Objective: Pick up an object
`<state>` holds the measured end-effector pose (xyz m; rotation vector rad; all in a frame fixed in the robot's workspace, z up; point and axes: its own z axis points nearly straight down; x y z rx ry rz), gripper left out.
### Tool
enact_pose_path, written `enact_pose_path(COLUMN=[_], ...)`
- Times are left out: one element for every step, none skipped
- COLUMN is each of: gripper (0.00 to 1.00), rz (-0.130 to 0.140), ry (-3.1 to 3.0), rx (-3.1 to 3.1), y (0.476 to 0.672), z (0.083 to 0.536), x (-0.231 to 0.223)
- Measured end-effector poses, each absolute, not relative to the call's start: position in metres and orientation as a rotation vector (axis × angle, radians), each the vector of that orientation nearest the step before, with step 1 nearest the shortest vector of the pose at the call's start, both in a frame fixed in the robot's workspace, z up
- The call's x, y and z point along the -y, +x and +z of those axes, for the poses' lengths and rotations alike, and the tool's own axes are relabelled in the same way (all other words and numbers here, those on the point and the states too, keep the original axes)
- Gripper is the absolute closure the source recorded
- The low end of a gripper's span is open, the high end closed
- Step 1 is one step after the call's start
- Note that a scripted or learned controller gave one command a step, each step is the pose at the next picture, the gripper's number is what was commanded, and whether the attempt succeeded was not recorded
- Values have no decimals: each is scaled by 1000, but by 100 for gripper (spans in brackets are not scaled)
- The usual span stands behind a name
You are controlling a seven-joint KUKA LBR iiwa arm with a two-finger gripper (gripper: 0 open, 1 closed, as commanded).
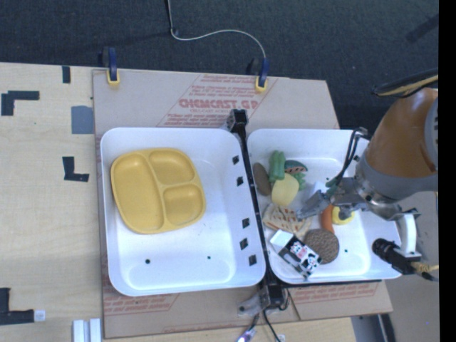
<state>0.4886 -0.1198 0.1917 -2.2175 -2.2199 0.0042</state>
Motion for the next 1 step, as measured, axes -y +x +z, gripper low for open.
enact_pose_path(gripper=[0], rz=[5], ry=[-2224], rx=[2222], y=[483], z=[80], x=[122])
